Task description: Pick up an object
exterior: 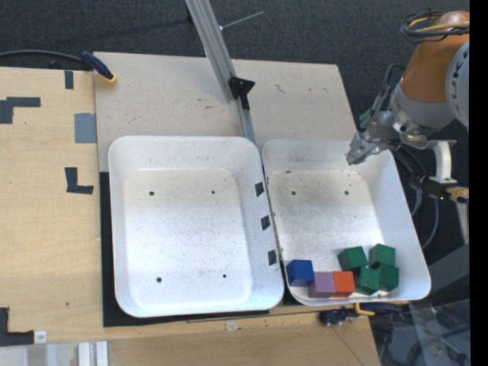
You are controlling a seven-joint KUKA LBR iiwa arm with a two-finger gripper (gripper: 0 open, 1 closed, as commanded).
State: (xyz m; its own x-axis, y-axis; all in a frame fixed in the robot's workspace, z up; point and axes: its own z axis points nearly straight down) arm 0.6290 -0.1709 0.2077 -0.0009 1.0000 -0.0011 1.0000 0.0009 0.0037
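Gripper (358,155) seen at far right rim of right bin (404,212), above its far corner. Jaws' state cannot be told. Blocks clustered at bin's near edge: blue block (300,271), purple block (325,283), orange block (344,282), green blocks (370,267) at right. Left bin (122,204) alongside on table (152,90).

Two shallow white bins sit side by side. The left bin (122,204) holds nothing visible; the right bin (404,227) carries blocks bunched along its near edge — a blue block (300,271), a purple block (325,283), an orange block (344,282) and green blocks (371,267) toward its near right corner. The gripper (360,153) hangs over the right bin's far right corner — well apart from the blocks.
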